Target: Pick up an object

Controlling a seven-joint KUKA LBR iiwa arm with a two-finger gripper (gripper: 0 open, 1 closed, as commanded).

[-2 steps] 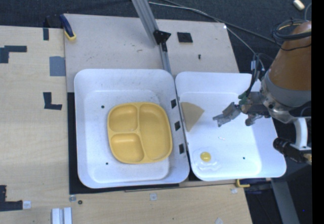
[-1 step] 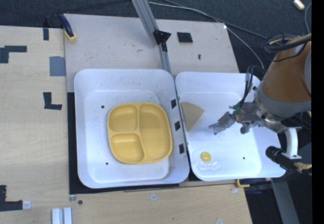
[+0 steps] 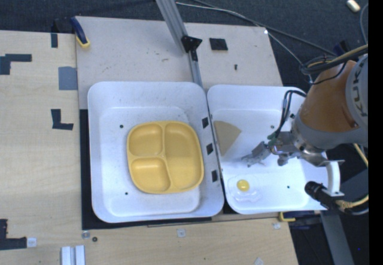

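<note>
In the lower right of the frame the gripper [image 3: 254, 157] hovers in the right bin [image 3: 251, 97], whether open or shut I cannot tell, seemingly mid-approach, and must next descend onto the small yellow object [image 3: 242, 185] just below it.

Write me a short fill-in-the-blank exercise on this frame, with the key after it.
1. The yellow divided plate lies in the ____ bin of the camera view.
2. The plate has ____ compartments.
3. The small yellow object lies in the right bin, near its ____ edge.
4. The hand hovers over the ____ bin, beside the tan piece.

Missing words: left; three; front; right
</note>
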